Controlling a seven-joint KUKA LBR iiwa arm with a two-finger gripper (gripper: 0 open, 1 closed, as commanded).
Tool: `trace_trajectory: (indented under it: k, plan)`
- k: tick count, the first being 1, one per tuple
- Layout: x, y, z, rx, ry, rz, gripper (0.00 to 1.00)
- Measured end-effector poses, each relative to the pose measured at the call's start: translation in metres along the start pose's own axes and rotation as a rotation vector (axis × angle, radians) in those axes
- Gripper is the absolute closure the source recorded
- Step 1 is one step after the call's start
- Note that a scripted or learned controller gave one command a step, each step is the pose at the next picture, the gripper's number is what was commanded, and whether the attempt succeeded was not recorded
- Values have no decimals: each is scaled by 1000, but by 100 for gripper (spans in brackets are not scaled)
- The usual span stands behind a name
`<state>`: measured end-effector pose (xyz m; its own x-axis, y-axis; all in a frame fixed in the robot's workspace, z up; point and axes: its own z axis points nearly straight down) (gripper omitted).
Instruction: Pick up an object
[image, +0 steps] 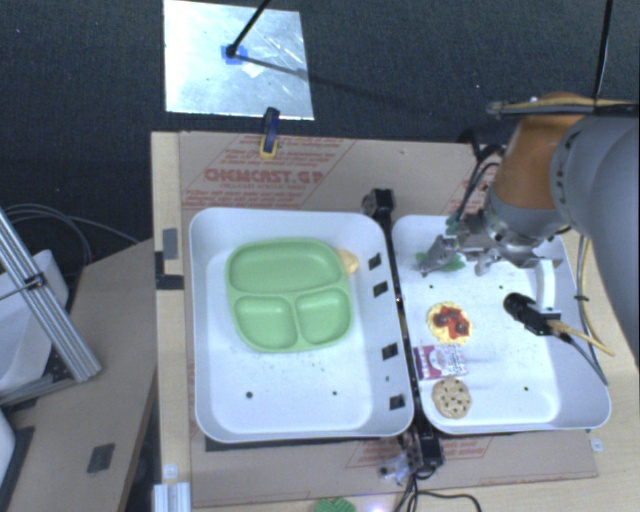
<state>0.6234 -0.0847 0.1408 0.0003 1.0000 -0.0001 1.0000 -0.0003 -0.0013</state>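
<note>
I have the gripper (447, 257) low over the far part of the right bin (525, 395). From this angle I cannot tell whether it is open or closed, and the greenish patch at its tip is too blurred to name.

The nearest pick is the small round toy pizza (449, 321), lying flat on the bin floor just on the near side of the gripper. A pink-and-white packet (440, 360) and a cookie (452, 398) lie in a line beyond it, toward the near edge.

I judge the pizza to be light and stiff (moulded plastic, probably) and not fragile. It sits so low that I would take it across its rim, pressing close to the floor. The packet looks thin and slippery, so it is a poorer choice.

The green divided plate (290, 295) sits in the left bin (300, 415), well apart.
</note>
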Motion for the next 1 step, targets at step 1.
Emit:
trace_trajectory:
  k: [1]
  plan:
    - [-15,-66,60,6,1,2,0]
